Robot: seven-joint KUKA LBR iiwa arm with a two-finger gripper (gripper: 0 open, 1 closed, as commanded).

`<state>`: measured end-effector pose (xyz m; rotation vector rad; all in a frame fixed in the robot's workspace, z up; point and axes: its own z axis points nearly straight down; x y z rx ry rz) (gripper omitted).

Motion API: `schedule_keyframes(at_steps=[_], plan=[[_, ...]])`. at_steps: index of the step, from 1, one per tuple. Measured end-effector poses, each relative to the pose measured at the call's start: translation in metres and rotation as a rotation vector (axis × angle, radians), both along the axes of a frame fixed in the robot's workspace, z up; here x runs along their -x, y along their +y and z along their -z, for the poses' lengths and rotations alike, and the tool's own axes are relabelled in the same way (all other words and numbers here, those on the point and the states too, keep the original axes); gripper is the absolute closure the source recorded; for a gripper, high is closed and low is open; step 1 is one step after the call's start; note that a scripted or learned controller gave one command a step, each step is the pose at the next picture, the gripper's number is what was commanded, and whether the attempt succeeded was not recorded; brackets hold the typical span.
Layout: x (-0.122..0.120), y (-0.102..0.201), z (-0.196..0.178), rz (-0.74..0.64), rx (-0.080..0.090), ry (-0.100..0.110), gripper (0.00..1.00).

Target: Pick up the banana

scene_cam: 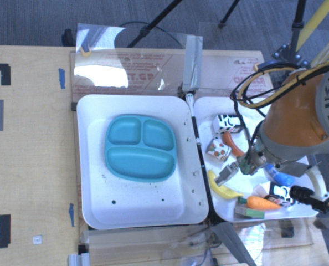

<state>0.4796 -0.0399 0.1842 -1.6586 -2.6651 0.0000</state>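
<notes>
A single camera is fixed above the bench point(31, 148) and looks down at a slant, so the bench's far edge lies toward the top of the frame and its near edge along the bottom. It stands far enough off to take in both white bins side by side: the left bin point(92, 165) sits mid-frame, the right bin point(209, 107) runs toward the right edge. The arm point(297, 115) enters from the right. Beyond the bench's far edge, floor and tripod legs point(170, 7) show.
</notes>
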Motion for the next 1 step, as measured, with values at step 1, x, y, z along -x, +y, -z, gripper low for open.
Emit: schedule_keyframes(at_steps=[1], plan=[[0.0002, 0.0556, 0.0, -0.095, 0.0, 0.0, 0.0]])
